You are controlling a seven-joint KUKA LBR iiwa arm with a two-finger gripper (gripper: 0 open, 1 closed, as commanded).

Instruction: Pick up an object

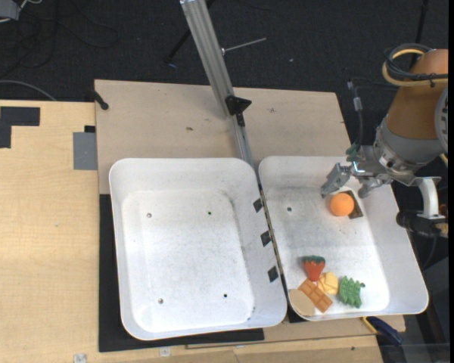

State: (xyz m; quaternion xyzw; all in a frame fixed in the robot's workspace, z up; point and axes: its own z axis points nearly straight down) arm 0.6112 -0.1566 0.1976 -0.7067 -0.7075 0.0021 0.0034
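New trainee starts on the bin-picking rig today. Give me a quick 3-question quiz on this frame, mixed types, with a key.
1. True or false: the orange ball lies in the left bin.
2. Multiple choice: where do the strawberry, the waffle piece and the green toy sit?
A. far edge of the right bin
B. near edge of the right bin
C. middle of the left bin
3. Fill in: the gripper hangs just above the ____.

Key
1. False: it lies in the right bin, near that bin's right side.
2. B.
3. Orange ball; the ball sits below the fingers, not between them.
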